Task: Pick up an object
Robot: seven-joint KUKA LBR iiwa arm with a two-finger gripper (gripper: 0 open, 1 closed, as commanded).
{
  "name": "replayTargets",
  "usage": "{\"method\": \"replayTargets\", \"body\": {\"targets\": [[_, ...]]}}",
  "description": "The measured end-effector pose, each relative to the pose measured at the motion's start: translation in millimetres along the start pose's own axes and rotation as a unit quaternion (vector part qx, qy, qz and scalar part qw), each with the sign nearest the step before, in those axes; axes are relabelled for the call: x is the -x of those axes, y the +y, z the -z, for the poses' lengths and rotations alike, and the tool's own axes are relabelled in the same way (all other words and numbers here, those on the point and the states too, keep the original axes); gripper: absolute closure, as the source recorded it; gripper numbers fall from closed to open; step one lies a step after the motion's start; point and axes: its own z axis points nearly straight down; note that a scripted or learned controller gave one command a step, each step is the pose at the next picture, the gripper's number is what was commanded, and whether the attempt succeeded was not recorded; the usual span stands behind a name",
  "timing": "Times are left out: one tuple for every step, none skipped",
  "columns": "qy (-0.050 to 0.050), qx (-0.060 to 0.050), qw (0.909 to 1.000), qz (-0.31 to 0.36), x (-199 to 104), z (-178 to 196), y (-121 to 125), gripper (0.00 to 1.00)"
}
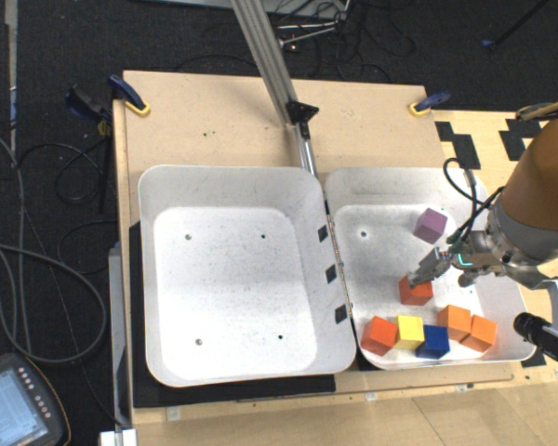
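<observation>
In the right bin [372,221] lie several small blocks. A purple block [431,224] sits toward the back. A red block [415,292] lies mid-bin, and my gripper [428,271] reaches down from the right right at its top edge, touching or nearly touching it. Along the front wall sit an orange block [380,334], a yellow block [410,329], a blue block [434,341] and two more orange blocks [470,325]. The red block rests on the bin floor.
The left bin [228,268] stands beside the right one, split by a shared ridge [333,258]. A slanted metal pole [270,54] crosses the back of the bench. Blue and yellow clamps [130,96] hold the board's far corners.
</observation>
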Motion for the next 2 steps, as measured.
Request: {"method": "replayTargets", "body": {"targets": [[0.000, 0.003, 1.0000, -0.001, -0.1, 2.3, 1.1, 0.00], [0.000, 0.000, 1.0000, -0.001, 1.6, -61.2, 3.4, 0.00]]}}
